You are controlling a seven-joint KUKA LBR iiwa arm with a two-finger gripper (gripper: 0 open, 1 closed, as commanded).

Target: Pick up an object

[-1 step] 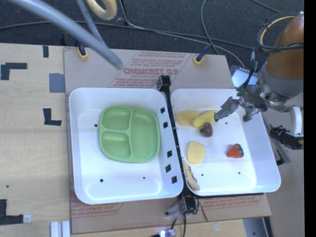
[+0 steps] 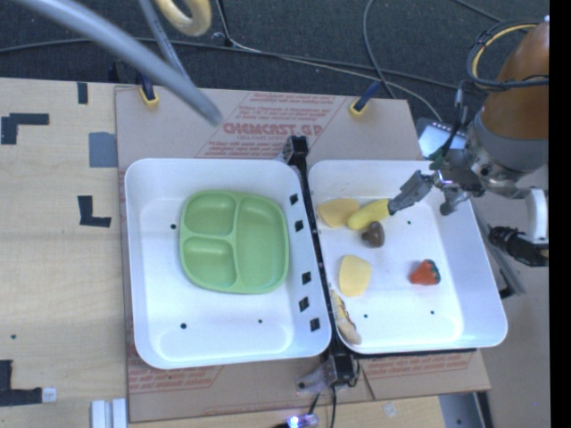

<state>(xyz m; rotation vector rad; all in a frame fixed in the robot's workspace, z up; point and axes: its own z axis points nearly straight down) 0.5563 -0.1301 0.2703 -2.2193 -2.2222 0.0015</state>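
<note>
One finger touches the yellow banana end

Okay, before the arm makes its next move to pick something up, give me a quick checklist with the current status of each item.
1. Tool over the right bin: ok.
2. Tool next to a target, the yellow banana-shaped piece: ok.
3. Piece held by the tool: cannot tell.
4. Brown item touches that piece, may get dragged: not ok.
5. Red item apart from the others, an easy fallback: ok.
6. Green divided tray in the left bin, out of the way: ok.
</note>
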